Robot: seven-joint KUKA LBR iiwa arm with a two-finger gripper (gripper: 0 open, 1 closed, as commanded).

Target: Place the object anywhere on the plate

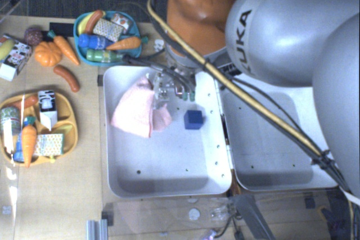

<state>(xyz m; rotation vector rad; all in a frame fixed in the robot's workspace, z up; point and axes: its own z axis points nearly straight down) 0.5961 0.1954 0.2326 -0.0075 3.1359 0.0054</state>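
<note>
Your gripper [164,93] hangs over the pink plate [135,109] in the left bin [169,177]; whether it is open I cannot tell; the blue cube [194,119] lies just right of the plate; descend here and you may grab the plate instead.

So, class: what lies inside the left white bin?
A pink plate and a blue cube beside it lie in the left bin. The pincer hangs over the plate's right edge, covering part of it.
</note>
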